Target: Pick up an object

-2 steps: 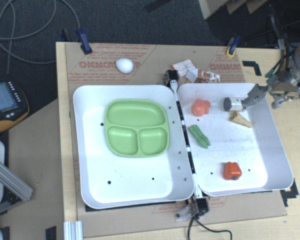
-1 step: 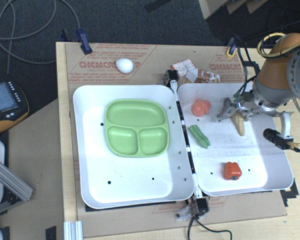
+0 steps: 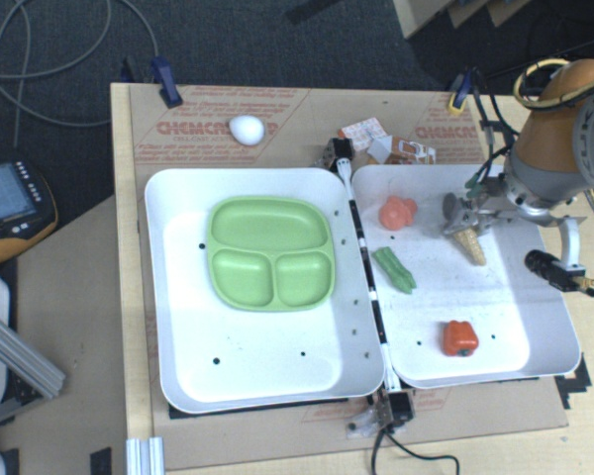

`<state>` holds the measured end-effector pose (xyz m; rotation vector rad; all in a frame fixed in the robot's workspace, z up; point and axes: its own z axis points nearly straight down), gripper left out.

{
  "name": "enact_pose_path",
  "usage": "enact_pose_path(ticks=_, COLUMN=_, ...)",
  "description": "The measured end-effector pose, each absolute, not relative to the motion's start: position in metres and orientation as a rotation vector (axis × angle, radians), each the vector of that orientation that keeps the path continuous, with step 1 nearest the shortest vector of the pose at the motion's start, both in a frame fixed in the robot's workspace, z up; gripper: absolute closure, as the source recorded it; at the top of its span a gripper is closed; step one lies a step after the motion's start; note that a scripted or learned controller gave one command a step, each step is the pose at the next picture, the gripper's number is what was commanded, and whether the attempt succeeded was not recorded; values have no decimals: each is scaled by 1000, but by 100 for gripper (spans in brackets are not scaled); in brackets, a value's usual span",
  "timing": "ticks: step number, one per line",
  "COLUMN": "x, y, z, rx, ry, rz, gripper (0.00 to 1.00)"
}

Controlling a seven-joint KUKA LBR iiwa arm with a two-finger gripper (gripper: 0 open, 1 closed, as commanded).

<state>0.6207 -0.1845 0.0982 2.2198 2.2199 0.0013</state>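
From my one overhead camera view, I see the arm (image 3: pixel 559 132) coming in over the far right corner of the right bin (image 3: pixel 535 359). Its hand (image 3: pixel 467 218) hangs low just inside that bin's back edge, right over a tan cone-shaped piece (image 3: pixel 472 246). I cannot tell from this angle whether the hand is open or closed, nor whether it touches the cone.

The other loose things in the right bin are spread out. A pink lumpy piece (image 3: pixel 398 212) lies near the back left, just left of the hand. A green pod-like piece (image 3: pixel 395 268) lies close against the divider between the bins. A red pepper-like piece (image 3: pixel 460 337) sits toward the front, well apart from the others, with bare white floor all round it. The widest open floor in this bin is the middle and the front right.

In the left bin (image 3: pixel 173 354) a green divided plate (image 3: pixel 271 252) takes up the middle and back; the front strip and left margin are bare.

On the counter (image 3: pixel 134 265), behind the bins, a white egg-shaped thing (image 3: pixel 247 129) lies near the back left, and some crumpled wrappers (image 3: pixel 381 142) lie just beyond the bins' back edges where they meet.
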Motion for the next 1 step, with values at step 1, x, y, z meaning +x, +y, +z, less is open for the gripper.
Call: enact_pose_path(ticks=1, x=616, y=-86, z=185, rx=2219, ry=2223, rz=2, gripper=100)
